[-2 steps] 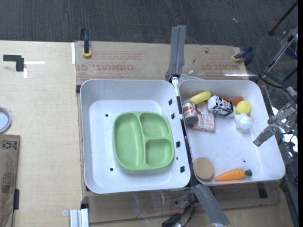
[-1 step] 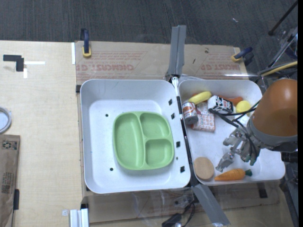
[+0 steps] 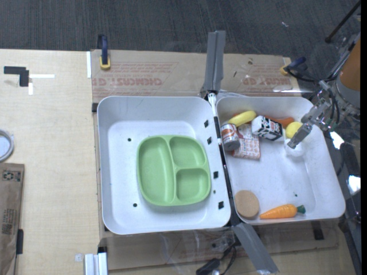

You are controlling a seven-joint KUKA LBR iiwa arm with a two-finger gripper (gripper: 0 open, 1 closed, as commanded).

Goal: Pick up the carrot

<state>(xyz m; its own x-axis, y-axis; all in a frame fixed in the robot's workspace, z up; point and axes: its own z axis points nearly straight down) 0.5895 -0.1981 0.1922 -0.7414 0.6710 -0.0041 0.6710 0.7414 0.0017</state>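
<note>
The carrot (image 3: 279, 211), orange with a green top at its right end, lies on its side near the front edge of the right bin (image 3: 321, 171). My gripper (image 3: 294, 141) hangs over the back right part of that bin, beside a yellow lemon (image 3: 292, 129). It is well behind the carrot and apart from it. Nothing shows in its grasp.
The right bin also holds a round tan disc (image 3: 248, 203) just left of the carrot, a can (image 3: 230, 136), a red-and-white packet (image 3: 250, 146), a banana (image 3: 242, 117) and a black-and-white carton (image 3: 267, 127). A green divided plate (image 3: 174, 169) sits in the left bin (image 3: 114, 153).
</note>
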